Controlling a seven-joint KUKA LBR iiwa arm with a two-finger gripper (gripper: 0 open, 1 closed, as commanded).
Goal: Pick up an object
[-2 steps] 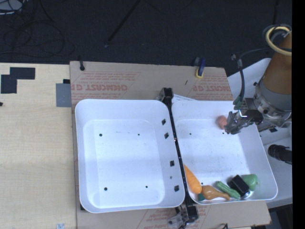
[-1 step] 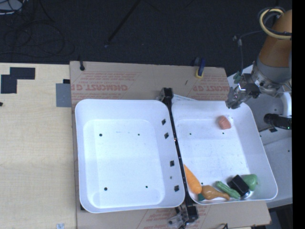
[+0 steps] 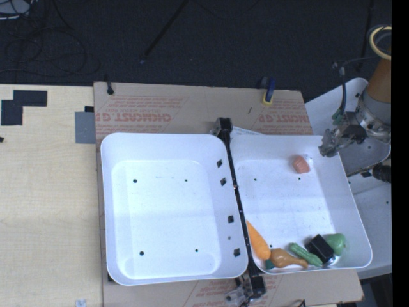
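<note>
We see a small pink object point(image 3: 301, 165) lying alone on the floor of the right bin point(image 3: 287, 197), just left of and slightly below the gripper point(image 3: 330, 144), apart from it. The gripper sits at the bin's far right rim; we cannot tell its state. Well below it, in the near corner, lie an orange carrot-like piece point(image 3: 257, 238), green pieces point(image 3: 307, 254) and a black block point(image 3: 319, 248). Further left lies the left bin point(image 3: 166, 203).
</note>
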